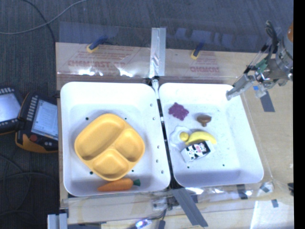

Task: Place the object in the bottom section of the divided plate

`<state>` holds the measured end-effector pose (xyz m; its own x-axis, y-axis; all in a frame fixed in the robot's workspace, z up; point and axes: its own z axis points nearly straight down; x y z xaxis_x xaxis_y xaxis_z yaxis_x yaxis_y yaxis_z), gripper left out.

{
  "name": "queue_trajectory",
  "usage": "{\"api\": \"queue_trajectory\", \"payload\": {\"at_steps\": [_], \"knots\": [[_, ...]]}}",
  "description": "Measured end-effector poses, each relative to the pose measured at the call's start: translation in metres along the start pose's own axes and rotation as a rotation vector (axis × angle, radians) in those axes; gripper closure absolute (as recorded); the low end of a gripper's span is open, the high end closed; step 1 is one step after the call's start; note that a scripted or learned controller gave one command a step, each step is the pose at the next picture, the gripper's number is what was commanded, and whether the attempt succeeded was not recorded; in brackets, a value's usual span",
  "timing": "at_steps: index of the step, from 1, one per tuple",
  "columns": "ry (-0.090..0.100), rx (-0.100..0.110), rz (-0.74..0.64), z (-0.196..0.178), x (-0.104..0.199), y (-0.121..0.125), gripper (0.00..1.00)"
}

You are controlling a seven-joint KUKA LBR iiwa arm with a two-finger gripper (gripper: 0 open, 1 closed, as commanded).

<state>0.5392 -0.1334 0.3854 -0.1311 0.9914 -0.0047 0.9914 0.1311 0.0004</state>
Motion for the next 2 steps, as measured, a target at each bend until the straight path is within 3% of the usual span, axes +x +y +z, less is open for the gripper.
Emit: {"api": "queue_trajectory", "payload": {"at_steps": [1, 2], "knots": [[0.002, 0.001, 0.235, -0.0139, 0.032, -0.0507, 0.0], [0.002, 0.001, 0.235, -0.014, 0.0317, -0.0508, 0.0]]}}
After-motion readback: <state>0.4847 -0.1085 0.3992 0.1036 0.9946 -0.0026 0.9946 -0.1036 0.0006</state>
